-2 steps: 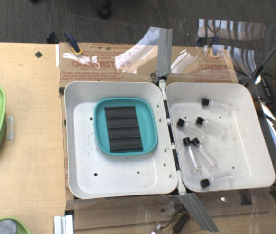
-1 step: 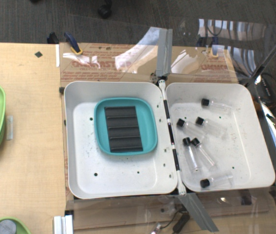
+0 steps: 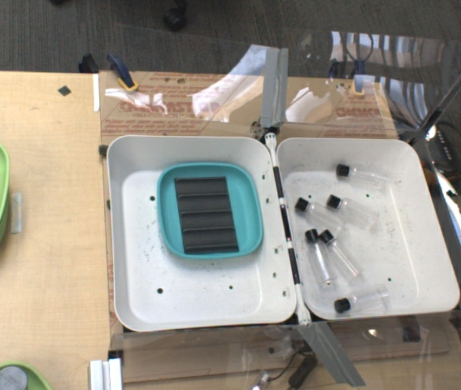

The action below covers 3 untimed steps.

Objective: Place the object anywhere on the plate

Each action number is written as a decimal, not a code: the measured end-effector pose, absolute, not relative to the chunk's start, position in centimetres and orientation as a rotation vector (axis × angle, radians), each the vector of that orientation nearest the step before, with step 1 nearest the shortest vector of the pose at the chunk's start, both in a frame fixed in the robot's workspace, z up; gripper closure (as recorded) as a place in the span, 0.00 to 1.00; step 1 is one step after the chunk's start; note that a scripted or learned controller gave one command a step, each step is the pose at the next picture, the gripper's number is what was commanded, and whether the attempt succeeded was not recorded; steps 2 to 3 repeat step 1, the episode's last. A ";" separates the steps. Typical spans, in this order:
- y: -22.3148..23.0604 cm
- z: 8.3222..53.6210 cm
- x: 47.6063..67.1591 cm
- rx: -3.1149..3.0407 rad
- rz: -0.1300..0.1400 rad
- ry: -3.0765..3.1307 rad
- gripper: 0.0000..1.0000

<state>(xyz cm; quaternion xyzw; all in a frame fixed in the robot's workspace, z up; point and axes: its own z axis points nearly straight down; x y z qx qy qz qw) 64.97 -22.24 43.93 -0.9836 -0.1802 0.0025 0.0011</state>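
Teal ribbed plate (image 3: 210, 210), clear black-capped vials (image 3: 321, 254)

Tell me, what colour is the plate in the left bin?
Teal plate, with a dark ribbed centre, seen in the camera view.

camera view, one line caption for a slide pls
Teal plate holding a dark ridged block in the left bin; clear black-capped vials scattered in the right bin.

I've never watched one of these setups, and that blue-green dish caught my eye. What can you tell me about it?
The teal, rounded-square plastic plate lies flat in the left shallow white bin, a little above the bin's middle. It has a raised rim and a shallow well. A dark grey ribbed rectangular insert, with four ridges running crosswise, fills most of the well. None of the small clear vials with black caps are on it; those lie in the right bin.
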 end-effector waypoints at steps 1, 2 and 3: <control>-22.2 44.0 65.1 -3.117 0.005 -0.378 0.00; -22.2 44.0 65.1 -3.117 0.005 -0.378 0.00; -22.2 44.0 65.1 -3.117 0.005 -0.378 0.00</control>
